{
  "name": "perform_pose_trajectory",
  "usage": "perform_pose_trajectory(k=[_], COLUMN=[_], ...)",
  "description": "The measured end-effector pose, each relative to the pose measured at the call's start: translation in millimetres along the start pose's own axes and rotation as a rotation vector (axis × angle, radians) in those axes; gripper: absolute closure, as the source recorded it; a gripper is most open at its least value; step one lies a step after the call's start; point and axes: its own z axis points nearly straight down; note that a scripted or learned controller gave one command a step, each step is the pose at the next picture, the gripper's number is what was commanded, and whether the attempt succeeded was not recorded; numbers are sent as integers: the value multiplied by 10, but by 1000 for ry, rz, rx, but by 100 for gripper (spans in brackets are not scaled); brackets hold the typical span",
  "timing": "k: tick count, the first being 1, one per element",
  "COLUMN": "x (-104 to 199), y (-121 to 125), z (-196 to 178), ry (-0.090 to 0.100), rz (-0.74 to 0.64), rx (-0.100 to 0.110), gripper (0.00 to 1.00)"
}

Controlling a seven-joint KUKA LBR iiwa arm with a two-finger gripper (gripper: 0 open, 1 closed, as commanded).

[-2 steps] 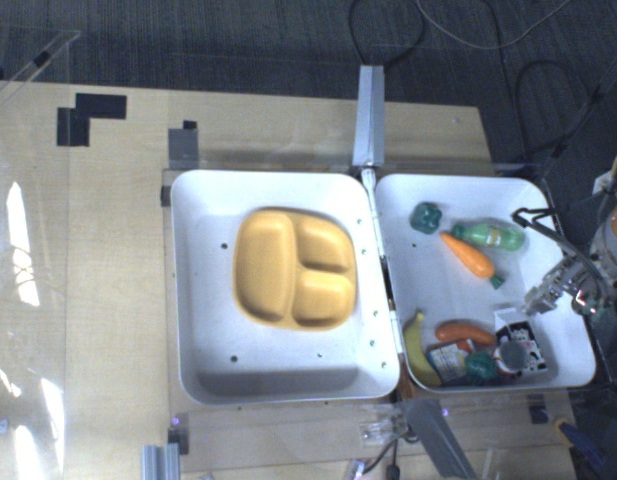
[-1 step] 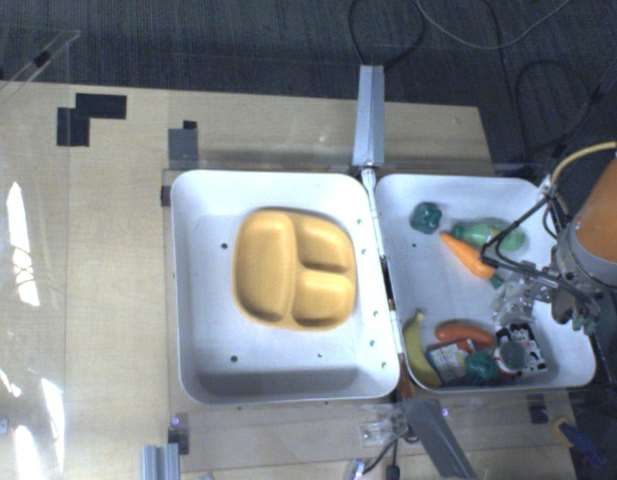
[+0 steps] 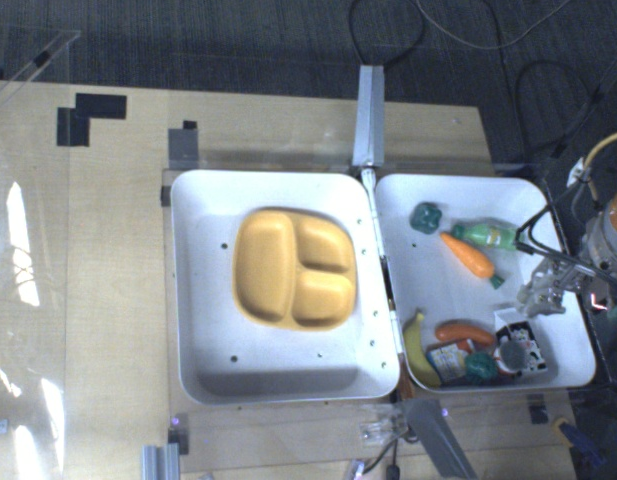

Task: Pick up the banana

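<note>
The banana [image 3: 414, 349] is yellow and curved. It lies in the right bin [image 3: 548, 193], against that bin's near left wall. My gripper [image 3: 544, 296] hangs over the right side of the same bin, well to the right of the banana and a little farther back. Nothing shows in its grasp. Several small items lie between it and the banana.
The left bin [image 3: 203, 268] holds a yellow divided tray [image 3: 293, 268]. In the right bin lie a carrot [image 3: 468, 255], a green bottle [image 3: 485, 235], a dark green lump [image 3: 425, 217], a red sausage [image 3: 462, 332], a small packet [image 3: 447, 362] and a black-and-white object [image 3: 517, 349].
</note>
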Motion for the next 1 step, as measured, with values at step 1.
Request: perform_pose_trajectory(k=[1], x=[141], y=[552], z=[222], ry=[4], rz=[-94], rx=[-1], gripper=[100])
